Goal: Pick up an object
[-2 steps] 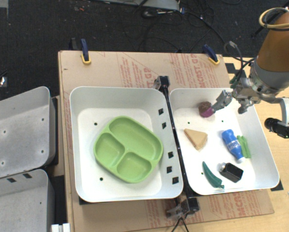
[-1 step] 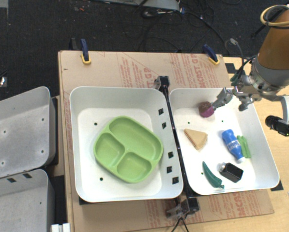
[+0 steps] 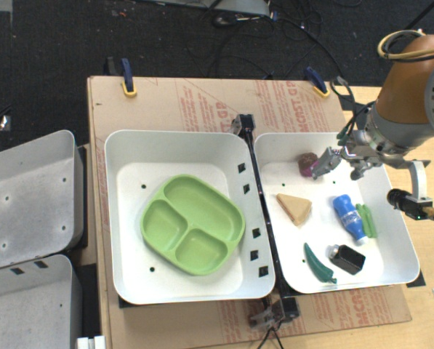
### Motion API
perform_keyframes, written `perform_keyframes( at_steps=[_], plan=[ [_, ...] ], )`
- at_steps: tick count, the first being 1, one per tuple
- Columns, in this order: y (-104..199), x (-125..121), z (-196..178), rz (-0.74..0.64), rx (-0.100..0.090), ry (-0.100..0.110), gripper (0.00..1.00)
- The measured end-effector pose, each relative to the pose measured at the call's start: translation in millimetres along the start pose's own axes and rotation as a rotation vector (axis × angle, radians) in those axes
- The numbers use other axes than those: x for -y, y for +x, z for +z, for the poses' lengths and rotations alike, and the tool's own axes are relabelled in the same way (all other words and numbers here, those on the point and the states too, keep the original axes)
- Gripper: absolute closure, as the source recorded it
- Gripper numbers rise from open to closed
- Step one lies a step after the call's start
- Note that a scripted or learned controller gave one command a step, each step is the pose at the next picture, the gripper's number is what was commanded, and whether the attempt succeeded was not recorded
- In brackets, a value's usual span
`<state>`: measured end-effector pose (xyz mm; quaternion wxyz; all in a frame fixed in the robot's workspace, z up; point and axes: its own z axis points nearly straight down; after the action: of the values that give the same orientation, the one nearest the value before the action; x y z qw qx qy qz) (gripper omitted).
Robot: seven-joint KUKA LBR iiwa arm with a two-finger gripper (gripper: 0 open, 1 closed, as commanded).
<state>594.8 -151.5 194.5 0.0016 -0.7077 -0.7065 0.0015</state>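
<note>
**Purple object under the gripper, grasp not yet made**

Purple object [image 3: 307, 163] lies near the far edge of the right bin [image 3: 402, 267], towards that bin's far-left corner. The gripper [image 3: 333, 160] hangs just beside it, on its right, with one finger tip [image 3: 323, 164] close against it. Whether the jaws are spread or closed cannot be told from this slanted view, and nothing is seen held between them.

Judged from this, the step in hand is the approach to a pick; the lift has not begun. The next move calls for the fingers to straddle the purple object rather than press on its side, then close and rise.

Elsewhere in the right bin: a tan wedge [image 3: 295, 209] near the middle, a blue bottle [image 3: 348, 217] beside a green stick [image 3: 367, 220], a dark green piece [image 3: 318, 264] and a black block [image 3: 347, 259] at the near edge. The left bin [image 3: 122, 151] carries a green divided plate [image 3: 193, 224].
</note>
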Motion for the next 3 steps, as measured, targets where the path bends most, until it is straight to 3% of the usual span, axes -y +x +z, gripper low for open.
perform_keyframes(
  at_steps=[1,2,3],
  plan=[
    [2,-1,64,0.000,-0.001,0.001,0.00],
    [2,-1,105,0.000,0.000,-0.001,0.00],
    [2,-2,92,0.000,0.001,-0.005,1.00]
  ],
)
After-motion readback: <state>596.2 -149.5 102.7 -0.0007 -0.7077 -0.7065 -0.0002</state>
